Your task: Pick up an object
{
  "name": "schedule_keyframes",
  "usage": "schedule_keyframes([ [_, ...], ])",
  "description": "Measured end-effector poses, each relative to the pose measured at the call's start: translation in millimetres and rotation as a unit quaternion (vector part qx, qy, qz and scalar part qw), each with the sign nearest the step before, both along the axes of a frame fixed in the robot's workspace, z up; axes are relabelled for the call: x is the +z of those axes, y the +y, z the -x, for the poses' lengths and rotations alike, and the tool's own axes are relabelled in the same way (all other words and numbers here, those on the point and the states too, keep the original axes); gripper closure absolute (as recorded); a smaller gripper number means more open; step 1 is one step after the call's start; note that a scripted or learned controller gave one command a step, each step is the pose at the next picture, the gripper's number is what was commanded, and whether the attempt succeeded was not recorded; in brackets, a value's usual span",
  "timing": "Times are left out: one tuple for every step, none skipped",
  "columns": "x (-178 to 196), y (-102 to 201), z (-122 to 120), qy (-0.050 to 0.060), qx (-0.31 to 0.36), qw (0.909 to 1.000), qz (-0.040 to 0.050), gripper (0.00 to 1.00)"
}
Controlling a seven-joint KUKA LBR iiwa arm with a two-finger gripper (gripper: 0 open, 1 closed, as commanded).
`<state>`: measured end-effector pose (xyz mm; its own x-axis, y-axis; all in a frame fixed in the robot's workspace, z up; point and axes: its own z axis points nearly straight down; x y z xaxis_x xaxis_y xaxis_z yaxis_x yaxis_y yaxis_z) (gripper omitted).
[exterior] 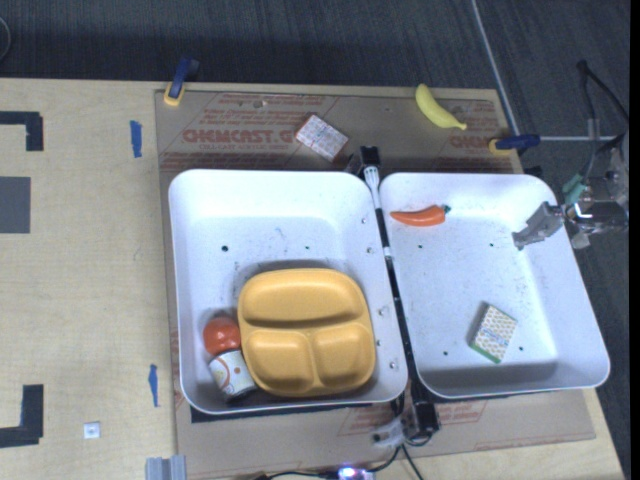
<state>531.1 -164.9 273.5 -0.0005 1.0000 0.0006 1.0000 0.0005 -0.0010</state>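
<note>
An orange-red toy pepper with a green stem [418, 216] lies at the back left of the right bin [560, 368]. In that bin's front middle rests a small patterned block [493, 333]. The left bin [200, 208] holds a large yellow divided tray [304, 328]. Wedged against the tray's left side are a red ball [220, 334] and a white-and-orange object [230, 371]. My gripper [535, 228] hovers over the right bin's back right corner, well away from the pepper and the block. Nothing shows in its grasp.
A yellow banana [438, 108] and a small patterned card [321, 136] lie on the board behind the bins. Clamps sit at the board's back left [180, 78] and back right [515, 143]. A thin rod slants down toward the right clamp.
</note>
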Motion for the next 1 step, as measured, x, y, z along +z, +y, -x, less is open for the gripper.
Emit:
schedule_keyframes([
  [-130.5,10.2,-41.1,0.001,0.0,1.0,-0.0001,0.0],
])
